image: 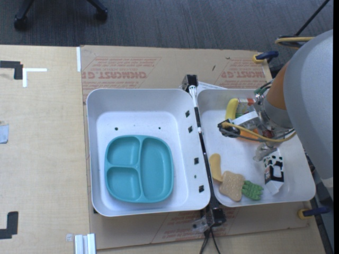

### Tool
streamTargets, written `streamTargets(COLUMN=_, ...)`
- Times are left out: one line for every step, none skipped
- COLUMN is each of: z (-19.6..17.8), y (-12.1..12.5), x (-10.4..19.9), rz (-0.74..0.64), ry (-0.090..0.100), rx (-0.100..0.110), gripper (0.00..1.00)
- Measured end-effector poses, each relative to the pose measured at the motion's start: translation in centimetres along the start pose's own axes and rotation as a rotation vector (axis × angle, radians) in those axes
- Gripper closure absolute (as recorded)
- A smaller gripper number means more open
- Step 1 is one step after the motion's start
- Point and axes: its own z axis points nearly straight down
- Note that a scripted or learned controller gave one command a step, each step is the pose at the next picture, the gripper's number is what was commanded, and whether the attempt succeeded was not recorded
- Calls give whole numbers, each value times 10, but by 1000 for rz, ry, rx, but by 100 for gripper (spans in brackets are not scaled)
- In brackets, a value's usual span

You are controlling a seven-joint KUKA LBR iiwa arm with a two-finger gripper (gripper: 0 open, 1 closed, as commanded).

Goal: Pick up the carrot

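Over the right bin (294, 188), gripper (260, 127) hangs low, its opening hidden by the wrist, so grip cannot be told; carrot (248, 135) seemingly the orange strip just beneath: centre across its narrow width, close firmly, lift straight.

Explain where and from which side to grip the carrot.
Probably grip the carrot around its middle, coming from above and closing across its narrow width: it lies flat and long, roughly left-right in the right bin.
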Motion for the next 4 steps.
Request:
streamTargets(z=4, y=-4, x=11, rz=-6, ry=-10, rx=-9, gripper=0)
streamTargets(z=14, y=-1, x=-21, rz=17, ry=-40, rx=8, gripper=0)
streamTargets(z=6, y=-2, x=-20, rz=9, ry=-43, rx=10, gripper=100)
streamTargets(z=6, y=-2, x=-20, rz=9, ry=-44, rx=10, gripper=0)
